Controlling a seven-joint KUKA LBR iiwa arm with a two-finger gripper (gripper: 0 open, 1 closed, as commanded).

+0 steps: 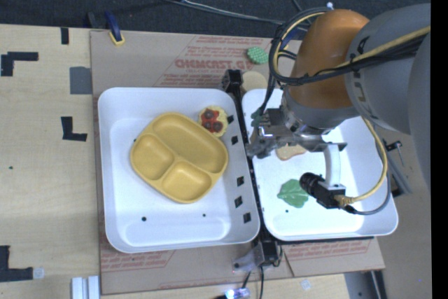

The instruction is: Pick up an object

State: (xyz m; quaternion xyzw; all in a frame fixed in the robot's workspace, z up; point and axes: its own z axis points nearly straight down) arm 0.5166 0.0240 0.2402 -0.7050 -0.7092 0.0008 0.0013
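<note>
Pick not yet made: tool low in the right bin, nothing seen held.

Whether the tool is open or closed, I cannot tell; the wrist hides it. Nearest candidate, judged: a tan flat piece just beside the tool, partly covered. A green leaf-shaped piece lies near, below the tool, flat and free. Grasp and lift both remain. Left of the tool, the other bin holds a yellow divided tray.
</note>
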